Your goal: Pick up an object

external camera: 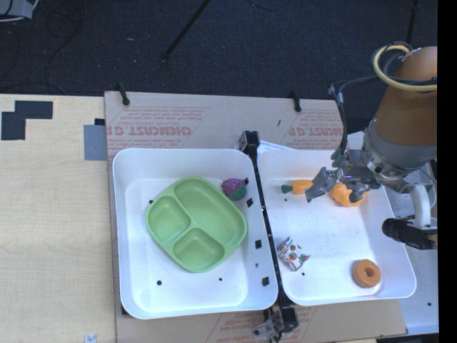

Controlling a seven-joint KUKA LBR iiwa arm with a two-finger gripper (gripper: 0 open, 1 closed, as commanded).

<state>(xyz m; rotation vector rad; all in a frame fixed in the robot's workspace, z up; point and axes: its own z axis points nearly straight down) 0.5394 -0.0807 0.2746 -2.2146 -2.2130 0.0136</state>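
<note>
Orange toy (pixel 347 194) in upper part of right bin (pixel 400 281), gripper (pixel 335 182) right over it; fingers' state: cannot tell. Carrot (pixel 300 187) just left. Wrapper (pixel 291 254) and donut (pixel 367 273) lower, open floor between. Left bin (pixel 136 291): green plate (pixel 196 224), purple berry (pixel 233 187) at its upper edge. Arm (pixel 407 113) enters from right.

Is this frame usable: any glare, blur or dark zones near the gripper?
Camera view: light is even, both white bins bright without blown glare; the floor behind is dark; the gripper is soft and small, its shape muddled over the orange object; the donut and green tray read sharply enough.
</note>
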